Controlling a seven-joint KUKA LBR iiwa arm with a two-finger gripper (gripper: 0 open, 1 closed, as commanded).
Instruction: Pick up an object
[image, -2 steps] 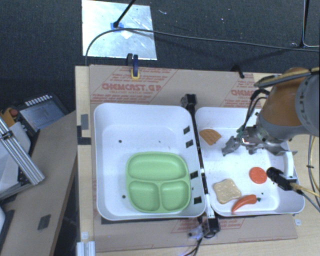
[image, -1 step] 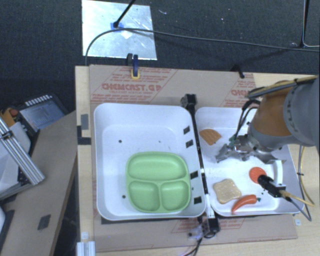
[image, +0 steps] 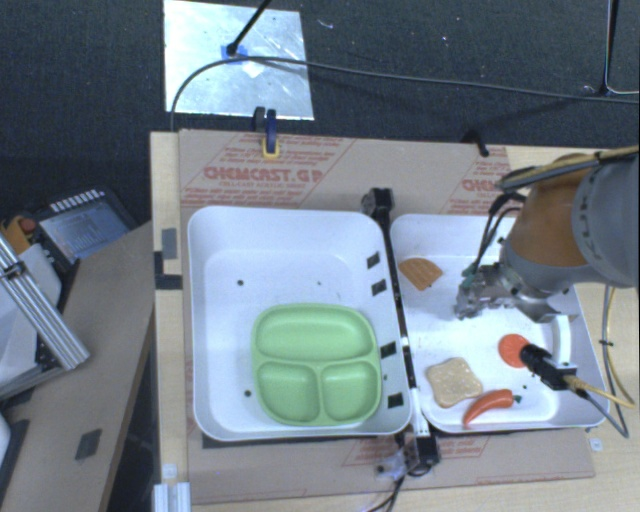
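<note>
Camera view from above: two white bins side by side on a table, left bin with a green divided plate toward its near side, right bin with four small food pieces. Arm reaching in from the right, orange band above the wrist, tool low over the middle of the right bin. Tool's state: cannot tell, too small and blurred at the tip. Nothing seen caught at the tip.

Candidate things, all lying on the right bin's floor: an orange-brown wedge, perhaps a bread or pastry piece, just left and far of the tool; a red round slice near and right of it; a toast slice nearer the front; a red-orange chili pepper just beside the toast, at the near edge.

Progress, judged from this: approach under way or descent done, no lift. Left to do: close on one piece, likely the wedge or the red slice as nearest, then raise it clear of the bin.
</note>
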